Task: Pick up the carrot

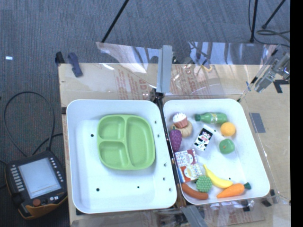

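1. Here, you have 2 shallow white plastic bins with rounded corners side by side on the bench: the left bin (80,174) and the right bin (251,141).
2. The left bin holds 1 light green plastic tray (126,141), smooth, with 3 compartments.
3. Your target, 1 orange toy carrot with a green leafy stub (233,190), tapers to a point and lies on its side near the front right corner of the right bin, just beside the front rim.
4. Touching the carrot's pointed end is 1 curved, glossy yellow banana (217,178); beside that you see 1 bumpy green broccoli floret (204,183) and 1 smooth reddish-brown sausage (194,192).
5. Further back you can count 1 green bottle lying flat (211,117), 1 round orange fruit (227,129), 1 green apple (227,146), 1 small black-and-white carton (204,138), 1 cupcake with white frosting (181,122), 1 knobbly purple grape bunch (175,139) and 1 printed red-and-white box (186,165).
6. The grey metal gripper (266,82) hangs at the upper right, outside the right bin and well apart from the carrot; it is too small and blurred for you to tell whether it is released or clenched.
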Robot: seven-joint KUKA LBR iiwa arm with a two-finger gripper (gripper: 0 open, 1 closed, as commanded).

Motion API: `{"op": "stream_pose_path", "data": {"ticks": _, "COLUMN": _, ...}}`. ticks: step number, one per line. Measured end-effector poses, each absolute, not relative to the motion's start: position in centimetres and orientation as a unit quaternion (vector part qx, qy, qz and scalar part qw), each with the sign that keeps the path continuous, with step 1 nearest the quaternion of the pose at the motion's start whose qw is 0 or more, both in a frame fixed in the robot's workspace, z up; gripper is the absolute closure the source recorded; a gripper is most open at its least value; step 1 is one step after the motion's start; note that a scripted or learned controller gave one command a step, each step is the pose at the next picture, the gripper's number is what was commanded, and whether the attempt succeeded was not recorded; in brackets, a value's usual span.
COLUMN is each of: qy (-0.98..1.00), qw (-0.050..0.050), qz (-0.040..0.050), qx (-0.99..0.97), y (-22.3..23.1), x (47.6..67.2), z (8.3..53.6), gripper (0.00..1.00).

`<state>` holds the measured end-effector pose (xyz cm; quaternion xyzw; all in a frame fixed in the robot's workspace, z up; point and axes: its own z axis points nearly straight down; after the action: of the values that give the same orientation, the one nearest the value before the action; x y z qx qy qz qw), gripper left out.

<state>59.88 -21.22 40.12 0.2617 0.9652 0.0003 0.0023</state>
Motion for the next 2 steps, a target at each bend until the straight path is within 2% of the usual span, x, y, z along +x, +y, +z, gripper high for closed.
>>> {"op": "stream_pose_path", "data": {"ticks": 1, "qy": 0.935, "qw": 0.001, "qz": 0.0003, "qx": 0.355, "y": -21.2, "x": 63.3, "z": 36.8, "gripper": 1.00}}
{"op": "stream_pose_path", "data": {"ticks": 2, "qy": 0.980, "qw": 0.002, "qz": 0.0004, "qx": 0.200, "y": -21.1, "x": 61.7, "z": 40.6, "gripper": 1.00}}
